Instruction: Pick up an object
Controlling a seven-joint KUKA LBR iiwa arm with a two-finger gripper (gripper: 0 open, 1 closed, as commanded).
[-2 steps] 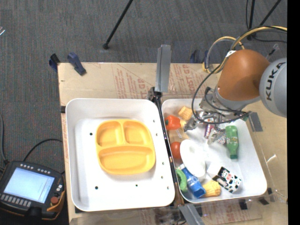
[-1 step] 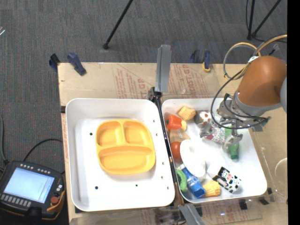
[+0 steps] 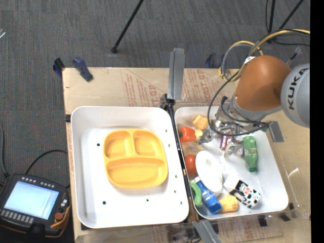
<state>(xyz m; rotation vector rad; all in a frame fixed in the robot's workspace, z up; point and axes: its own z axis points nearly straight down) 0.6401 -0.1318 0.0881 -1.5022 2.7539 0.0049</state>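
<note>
My gripper (image 3: 221, 139) hangs low over the upper middle of the right bin (image 3: 280, 186), below the arm's orange band (image 3: 259, 84). A small purple item (image 3: 224, 142) lies right under it; whether it is gripped cannot be told. Around it lie a green bottle (image 3: 250, 154) to the right, a yellow piece (image 3: 200, 121) and an orange-red pepper (image 3: 186, 133) to the left, and a white disc (image 3: 209, 170) just below. A red tomato (image 3: 190, 164) sits by the bin's left wall.
At the right bin's front lie a blue bottle (image 3: 210, 200), a green item (image 3: 196, 194), a yellow corn piece (image 3: 229, 204) and a black-and-white box (image 3: 247, 194). The left bin (image 3: 83, 135) holds a yellow divided plate (image 3: 135, 159). A pendant (image 3: 33, 202) sits at lower left.
</note>
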